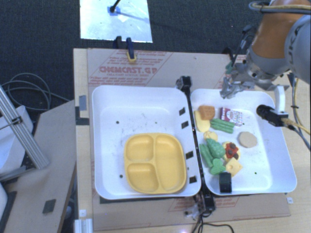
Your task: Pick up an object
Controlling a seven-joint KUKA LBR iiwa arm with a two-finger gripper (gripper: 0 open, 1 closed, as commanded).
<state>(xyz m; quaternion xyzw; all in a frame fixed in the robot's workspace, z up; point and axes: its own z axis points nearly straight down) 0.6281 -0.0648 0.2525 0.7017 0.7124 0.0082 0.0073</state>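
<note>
In the camera view, the fingers (232, 88) are seen over the far edge of the right white bin (279, 171); their state cannot be told. Small toy foods, among them a green pod-shaped piece (222, 125), are heaped inside that bin.

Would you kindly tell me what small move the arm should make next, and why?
Probably move toward the pile and lower: the gripper hovers over the right bin's far edge, while the red carton and green pod lie nearer the camera.
</note>
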